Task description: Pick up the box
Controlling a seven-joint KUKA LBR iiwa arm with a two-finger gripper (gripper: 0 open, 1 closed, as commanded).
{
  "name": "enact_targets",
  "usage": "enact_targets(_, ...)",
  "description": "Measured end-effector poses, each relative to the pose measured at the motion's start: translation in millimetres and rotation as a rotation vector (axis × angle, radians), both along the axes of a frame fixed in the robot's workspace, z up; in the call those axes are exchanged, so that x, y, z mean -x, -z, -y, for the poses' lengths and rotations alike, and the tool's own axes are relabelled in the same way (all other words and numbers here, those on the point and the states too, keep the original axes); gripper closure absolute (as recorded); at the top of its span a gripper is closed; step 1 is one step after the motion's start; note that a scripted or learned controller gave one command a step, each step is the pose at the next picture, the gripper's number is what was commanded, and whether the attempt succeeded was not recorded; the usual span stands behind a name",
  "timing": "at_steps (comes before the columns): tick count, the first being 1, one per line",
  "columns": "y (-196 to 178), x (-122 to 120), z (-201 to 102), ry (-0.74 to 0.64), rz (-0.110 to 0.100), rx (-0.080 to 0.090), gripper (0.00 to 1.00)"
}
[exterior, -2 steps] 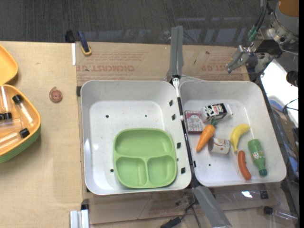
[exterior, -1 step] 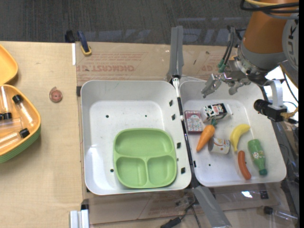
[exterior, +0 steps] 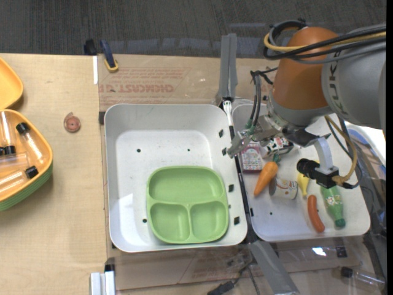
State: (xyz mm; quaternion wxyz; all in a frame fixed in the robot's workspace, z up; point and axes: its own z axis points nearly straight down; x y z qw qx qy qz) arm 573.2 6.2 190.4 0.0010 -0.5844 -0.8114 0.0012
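Note:
The box (exterior: 250, 160) is small and pale with a pink-red print. It lies at the near-left part of the right bin (exterior: 276, 228), close to the wall between the bins. My gripper (exterior: 247, 145) hangs directly over the box's far edge, at the end of the grey arm with the orange band that reaches in from the right. The gripper's body hides the top of the box, and I cannot make out whether it touches the box.
An orange carrot (exterior: 265, 177) lies just right of the box. Further right are a white cup (exterior: 287, 188), a yellow piece (exterior: 303, 183), a red sausage (exterior: 315, 213) and a green bottle (exterior: 334, 205). A green divided plate (exterior: 187, 204) sits in the left bin (exterior: 114, 165).

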Motion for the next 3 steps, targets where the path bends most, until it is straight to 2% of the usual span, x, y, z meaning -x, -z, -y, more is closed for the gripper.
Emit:
enact_targets(1, 54, -11, -45, -0.046, 0.018, 0.017, 0.0)
enact_targets(2, -71, 38, 23, 0.031, 0.003, 0.001, 0.0)
enact_targets(3, 0, 39, -14, -0.078, 0.0, 0.0, 0.0)
